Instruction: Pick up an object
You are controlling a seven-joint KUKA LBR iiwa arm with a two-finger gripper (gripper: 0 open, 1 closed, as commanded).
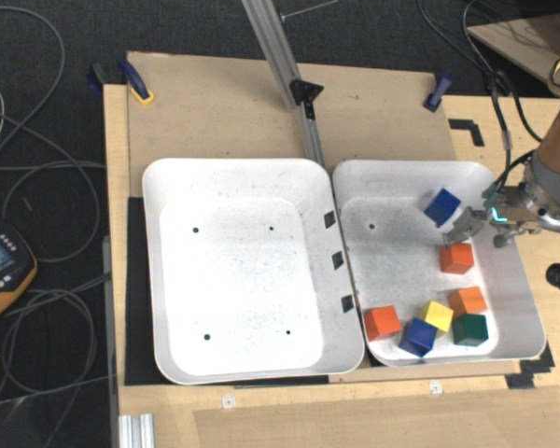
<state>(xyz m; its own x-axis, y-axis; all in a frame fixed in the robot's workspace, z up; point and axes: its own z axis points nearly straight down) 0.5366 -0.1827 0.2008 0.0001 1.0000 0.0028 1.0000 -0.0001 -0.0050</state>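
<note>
The end effector (pixel 474 224) hovers over the right bin (pixel 509 292), just above an orange cube (pixel 456 258); its opening cannot be determined.

A tan bench (pixel 261 91) stands on dark carpet (pixel 47 110). Black cables (pixel 37 194) loop over the floor at left and far right. A grey pole (pixel 275 49) slants in from the far side to the bench's middle. Blue clamps (pixel 135 80) grip the far corners. A handheld pendant (pixel 0 264) lies at the left edge.
</note>
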